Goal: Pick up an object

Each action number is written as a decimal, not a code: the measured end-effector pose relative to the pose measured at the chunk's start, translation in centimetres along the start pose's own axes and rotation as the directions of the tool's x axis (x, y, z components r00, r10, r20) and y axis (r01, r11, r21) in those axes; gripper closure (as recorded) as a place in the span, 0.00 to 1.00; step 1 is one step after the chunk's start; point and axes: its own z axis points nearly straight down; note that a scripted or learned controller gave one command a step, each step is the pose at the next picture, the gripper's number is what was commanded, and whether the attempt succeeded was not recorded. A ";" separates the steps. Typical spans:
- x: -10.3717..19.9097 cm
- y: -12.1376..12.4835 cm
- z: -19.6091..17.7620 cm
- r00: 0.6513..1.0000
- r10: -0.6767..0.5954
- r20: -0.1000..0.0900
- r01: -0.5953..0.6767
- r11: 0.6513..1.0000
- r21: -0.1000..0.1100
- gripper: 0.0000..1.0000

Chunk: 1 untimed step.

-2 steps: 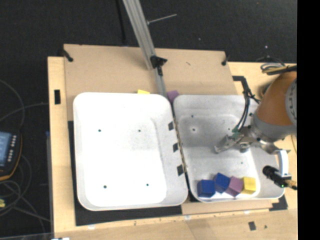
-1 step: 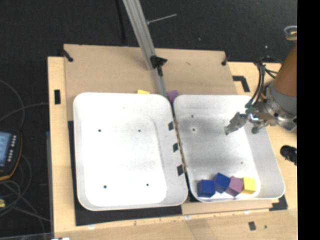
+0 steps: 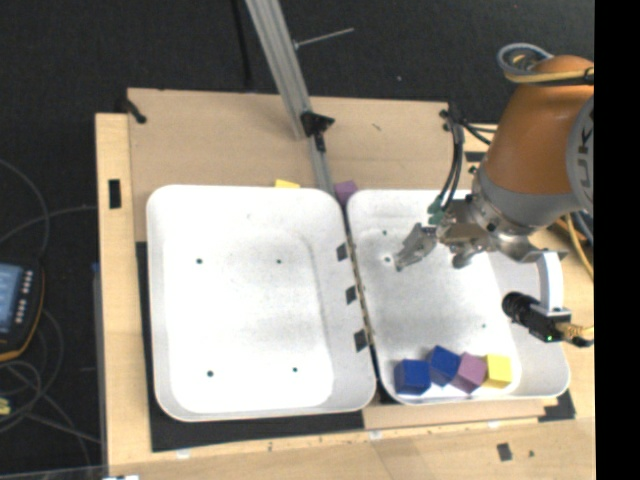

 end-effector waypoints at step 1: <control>-4.7 2.1 3.1 1.000 0.014 0.006 -0.014 1.000 0.005 0.00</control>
